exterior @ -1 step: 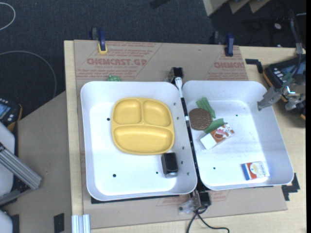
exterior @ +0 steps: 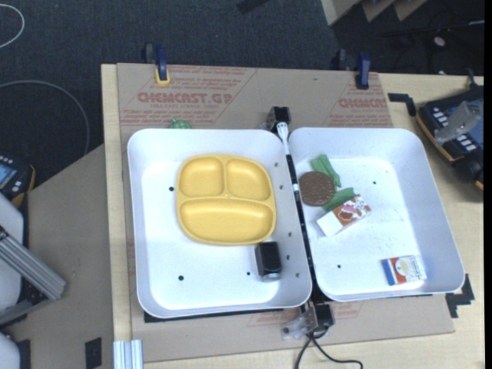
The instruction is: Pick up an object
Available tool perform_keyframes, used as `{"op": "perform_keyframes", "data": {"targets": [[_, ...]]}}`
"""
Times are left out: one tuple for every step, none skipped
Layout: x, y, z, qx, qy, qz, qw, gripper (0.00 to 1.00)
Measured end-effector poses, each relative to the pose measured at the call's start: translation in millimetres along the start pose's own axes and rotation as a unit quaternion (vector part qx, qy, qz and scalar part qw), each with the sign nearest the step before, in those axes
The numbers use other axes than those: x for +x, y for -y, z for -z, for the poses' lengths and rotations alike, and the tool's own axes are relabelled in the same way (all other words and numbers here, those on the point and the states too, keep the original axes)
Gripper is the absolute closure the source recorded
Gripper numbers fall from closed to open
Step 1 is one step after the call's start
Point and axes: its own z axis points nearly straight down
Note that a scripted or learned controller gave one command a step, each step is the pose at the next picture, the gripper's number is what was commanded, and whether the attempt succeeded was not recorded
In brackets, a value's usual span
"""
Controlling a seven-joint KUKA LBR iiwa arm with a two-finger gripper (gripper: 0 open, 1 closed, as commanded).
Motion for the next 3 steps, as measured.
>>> {"op": "perform_keyframes", "data": {"targets": [[5.4, 8.6, 149.9, -0.004, 0.001, -0.001, 1.0, 0.0], [5.4, 7.7, 150.8, 0.003, 0.0, -0.001, 1.0, 1.0], [-11.8, 33.8, -18.2, 0.015, -0.004, -0.003, 0.9999, 1.0]]}}
